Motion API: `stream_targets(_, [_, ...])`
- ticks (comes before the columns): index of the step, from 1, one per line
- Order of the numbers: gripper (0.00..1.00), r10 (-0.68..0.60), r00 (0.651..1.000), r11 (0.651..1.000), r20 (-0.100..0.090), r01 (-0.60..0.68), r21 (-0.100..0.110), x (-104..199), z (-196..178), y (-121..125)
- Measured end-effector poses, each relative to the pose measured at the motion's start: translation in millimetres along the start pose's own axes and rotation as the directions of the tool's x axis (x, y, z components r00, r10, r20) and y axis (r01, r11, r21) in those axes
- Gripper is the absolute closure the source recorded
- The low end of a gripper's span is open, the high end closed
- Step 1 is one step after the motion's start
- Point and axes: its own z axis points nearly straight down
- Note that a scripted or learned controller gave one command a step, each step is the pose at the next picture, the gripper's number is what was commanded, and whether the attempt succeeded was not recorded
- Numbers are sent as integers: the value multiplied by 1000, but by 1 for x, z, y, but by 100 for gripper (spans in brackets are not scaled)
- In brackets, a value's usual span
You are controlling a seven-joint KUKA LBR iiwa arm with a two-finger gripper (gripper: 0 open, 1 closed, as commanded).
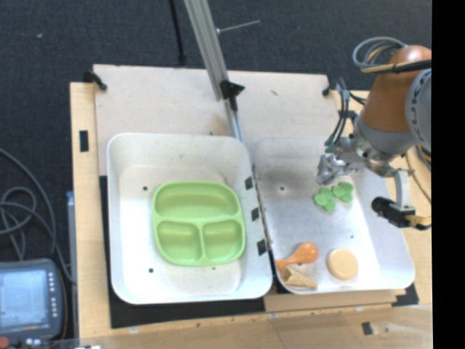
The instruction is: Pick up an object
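My two-finger metal gripper [330, 171] hangs low over the right-hand shallow white bin [378, 257], near its upper middle, with my grey arm and its orange band [392, 86] reaching in from the right. Whether the fingers stand apart or together I cannot tell from this slant; nothing is plainly seen between them.

Just below and to the right of the gripper lies a small flat green leaf-shaped toy [333, 195], a lobed, clover-like piece in soft mint green. It rests on the bin floor, close beside the gripper tip, though I cannot tell if they touch. Its long axis runs on a slant, from lower left to upper right, with the lobes spreading to the right.

Along the near edge of the same bin sit three more pieces: an orange spoon-shaped toy [301, 254] with its rounded end pointing to the upper right, a tan cone-like piece [299, 276] just beneath it, touching or nearly so, and a round pale-tan disc [342, 264] a little apart to their right.

The left-hand shallow white bin [131, 158] carries a light green plastic divided plate [197, 222] with one long compartment above two smaller ones, lying flat near the bin's middle.

No brand, label or readable writing shows on any of these things.
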Motion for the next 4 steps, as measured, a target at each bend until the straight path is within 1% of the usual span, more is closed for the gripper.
stream_targets(1, [100, -8, 1000, 1000, 1, 8, -1, 0, -65, -1])
stream_targets(2, [100, -9, 1000, 1000, -1, 9, 2, -2, -96, 0])
stream_targets(3, [100, -12, 1000, 1000, -2, 12, 7, 44, -89, -15])
stream_targets(4, [100, -12, 1000, 1000, -2, 12, 6, 90, -75, -26])
